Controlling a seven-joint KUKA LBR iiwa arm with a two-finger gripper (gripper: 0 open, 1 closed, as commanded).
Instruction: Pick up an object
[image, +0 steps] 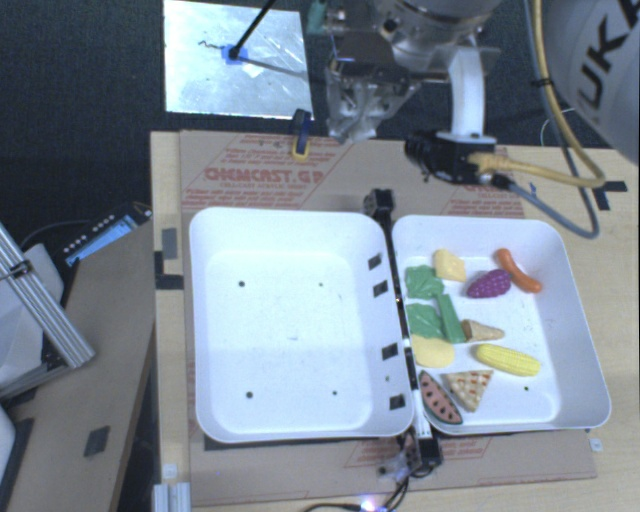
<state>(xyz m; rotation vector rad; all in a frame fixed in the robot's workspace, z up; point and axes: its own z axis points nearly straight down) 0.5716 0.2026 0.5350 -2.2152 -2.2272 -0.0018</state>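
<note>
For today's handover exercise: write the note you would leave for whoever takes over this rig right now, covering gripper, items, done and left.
Gripper: raised above the bench behind the bins, holding nothing visible.
Items: all in the right bin: corn, purple grapes, orange sausage, pizza slice, watermelon slice, green pieces.
Done: nothing picked yet.
Left: descend, grasp one item, lift.

Two white bins (290, 225); nine toy food pieces (508, 358).
</note>
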